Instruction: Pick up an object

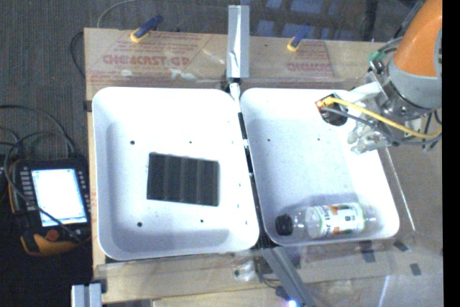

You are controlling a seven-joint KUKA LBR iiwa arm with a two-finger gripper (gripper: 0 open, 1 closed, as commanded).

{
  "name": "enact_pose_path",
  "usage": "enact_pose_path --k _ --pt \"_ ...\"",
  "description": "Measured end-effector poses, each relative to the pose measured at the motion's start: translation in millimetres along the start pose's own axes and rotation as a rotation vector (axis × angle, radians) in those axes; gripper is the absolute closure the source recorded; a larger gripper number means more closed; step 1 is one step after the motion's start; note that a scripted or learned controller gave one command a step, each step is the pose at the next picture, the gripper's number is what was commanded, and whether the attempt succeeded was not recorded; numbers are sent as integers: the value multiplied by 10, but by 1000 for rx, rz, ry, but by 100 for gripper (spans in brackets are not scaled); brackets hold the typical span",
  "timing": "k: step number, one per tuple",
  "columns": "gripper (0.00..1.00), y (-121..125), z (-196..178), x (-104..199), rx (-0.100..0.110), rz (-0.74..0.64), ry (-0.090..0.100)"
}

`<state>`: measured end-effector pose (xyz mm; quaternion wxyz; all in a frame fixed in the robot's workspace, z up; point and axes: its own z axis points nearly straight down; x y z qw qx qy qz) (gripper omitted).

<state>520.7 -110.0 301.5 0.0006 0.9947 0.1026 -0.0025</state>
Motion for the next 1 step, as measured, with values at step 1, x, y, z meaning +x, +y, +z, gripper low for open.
enact_pose_path --k 1 --pt "100 -206 173 -65 2 -285 1"
